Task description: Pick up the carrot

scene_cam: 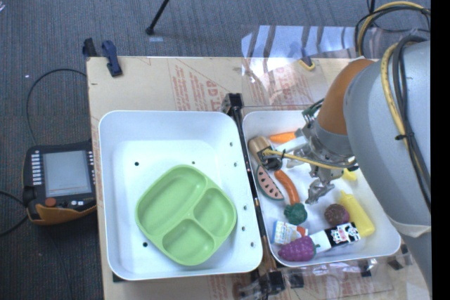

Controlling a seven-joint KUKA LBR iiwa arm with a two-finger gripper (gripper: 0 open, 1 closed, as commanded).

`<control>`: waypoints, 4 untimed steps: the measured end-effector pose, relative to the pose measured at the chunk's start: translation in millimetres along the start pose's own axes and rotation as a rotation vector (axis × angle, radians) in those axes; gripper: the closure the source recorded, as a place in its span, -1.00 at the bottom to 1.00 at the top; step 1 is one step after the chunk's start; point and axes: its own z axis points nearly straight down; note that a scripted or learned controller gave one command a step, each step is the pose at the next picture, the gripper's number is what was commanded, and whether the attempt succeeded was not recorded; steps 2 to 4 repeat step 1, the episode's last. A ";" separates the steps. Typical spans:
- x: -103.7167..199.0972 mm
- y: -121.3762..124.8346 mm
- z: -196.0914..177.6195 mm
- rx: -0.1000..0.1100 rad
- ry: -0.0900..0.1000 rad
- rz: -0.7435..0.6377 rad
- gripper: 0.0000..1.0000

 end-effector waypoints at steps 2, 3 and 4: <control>48.4 5.0 -0.7 -0.002 0.002 0.003 -1.00; 48.4 5.0 -0.7 -0.002 0.002 0.003 -1.00; 48.4 5.0 -0.7 -0.002 0.002 0.003 -1.00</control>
